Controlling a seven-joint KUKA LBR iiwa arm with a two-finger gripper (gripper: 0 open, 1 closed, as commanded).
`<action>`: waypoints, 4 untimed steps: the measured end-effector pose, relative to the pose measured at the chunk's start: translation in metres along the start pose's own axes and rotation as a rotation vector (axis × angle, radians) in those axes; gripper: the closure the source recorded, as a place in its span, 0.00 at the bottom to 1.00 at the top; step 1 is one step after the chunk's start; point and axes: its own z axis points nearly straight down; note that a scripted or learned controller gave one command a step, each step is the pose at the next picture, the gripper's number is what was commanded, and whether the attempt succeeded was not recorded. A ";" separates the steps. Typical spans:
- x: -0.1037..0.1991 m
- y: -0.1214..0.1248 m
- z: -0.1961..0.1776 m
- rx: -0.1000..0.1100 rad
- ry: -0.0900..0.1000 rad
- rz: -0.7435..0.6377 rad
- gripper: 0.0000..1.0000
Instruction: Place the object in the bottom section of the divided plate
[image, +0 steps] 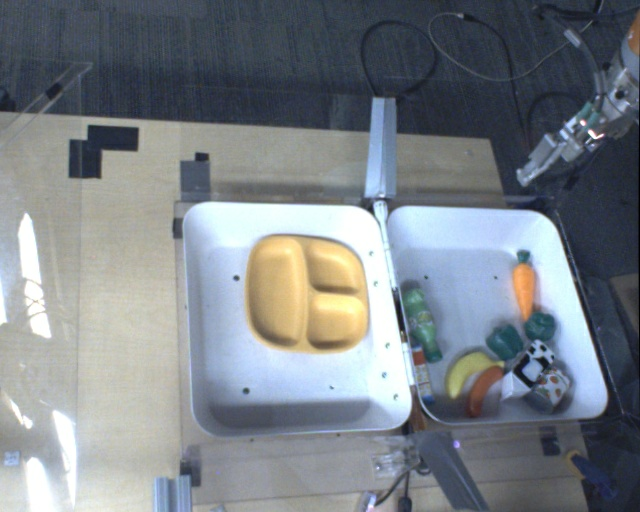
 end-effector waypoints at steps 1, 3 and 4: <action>0.000 0.000 0.000 0.000 0.000 0.000 0.00; 0.055 0.028 -0.014 0.001 0.002 0.149 0.00; 0.055 0.028 -0.013 0.001 0.002 0.148 0.00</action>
